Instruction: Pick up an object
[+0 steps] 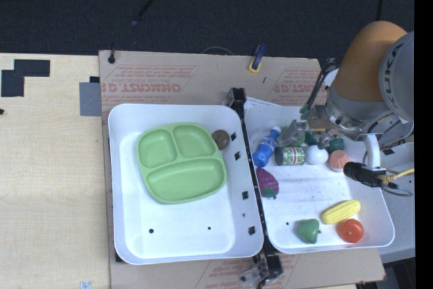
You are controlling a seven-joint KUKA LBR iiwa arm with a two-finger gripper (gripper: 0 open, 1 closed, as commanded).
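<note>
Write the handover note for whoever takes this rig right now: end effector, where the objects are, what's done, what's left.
End effector: low over the back of the right bin, among the clutter; finger state can't be read, and nothing is visibly held.
Right bin: blue bottle, green can, white ball and pink ball bunched near the end effector; purple vegetable by the divider; corn, green pepper and tomato at the front.
Left bin: green divided plate, small brown object beside it.
Done: no pick confirmed.
Left: grasp one object and lift it.
</note>
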